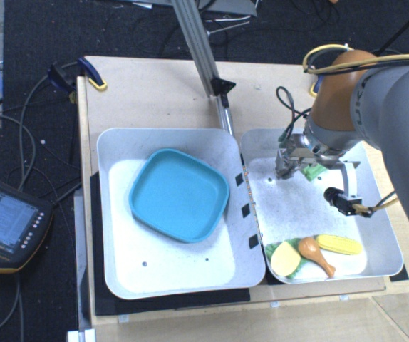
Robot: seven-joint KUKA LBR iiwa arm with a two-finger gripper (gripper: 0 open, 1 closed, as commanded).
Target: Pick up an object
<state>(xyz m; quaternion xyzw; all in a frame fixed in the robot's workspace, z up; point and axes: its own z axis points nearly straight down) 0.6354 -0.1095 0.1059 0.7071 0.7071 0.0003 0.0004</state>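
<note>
noted: two shallow white bins side by side on a pale wooden bench (154,84). left bin (119,262) holding a blue square plate (179,194), lying flat and slightly turned, toward the bin's upper middle. right bin (382,258) holding a cluster of toy food along its near edge: a yellow corn cob (340,244) to the right, an orange-brown drumstick-like piece (316,254) just beside it, and a pale yellow round slice (285,260) on a green leaf-like piece (294,266) at the left of the cluster, all touching or nearly so. grey arm with orange band (340,91) reaching in from the right, wrist over the far part of the right bin. gripper (287,168) low near that bin's upper left area, well apart from the toy food cluster. small green object (313,169) seen right against the wrist hardware, just beside the gripper; cannot tell whether held. claw state: cannot tell, fingertips too dark and small to separate. black handheld pendant (5,226) with screen lying on dark floor left of bench. metal pole (201,41) slanting across the bench's far side.
</note>
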